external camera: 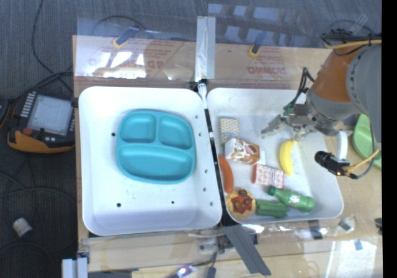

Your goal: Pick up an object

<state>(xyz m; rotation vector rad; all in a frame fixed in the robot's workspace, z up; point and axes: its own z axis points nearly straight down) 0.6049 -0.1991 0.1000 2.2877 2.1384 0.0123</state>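
Observation:
The right bin (322,205) holds several toy foods. A yellow banana (286,156) lies near its middle right. Left of it sit a printed snack packet (242,151), a red and white packet (268,175) and a pale waffle square (229,126). Along the front lie a green bottle (293,199), a dark green cucumber (271,208), a small pizza (240,202) and an orange sausage (227,174). My gripper (283,131) hangs just above and behind the banana, its fingers spread open with nothing between them.
The left bin (99,208) carries a blue divided plate (156,146). A light green object (363,134) lies outside the right bin by the arm. The ridge between the bins (211,146) runs down the middle.

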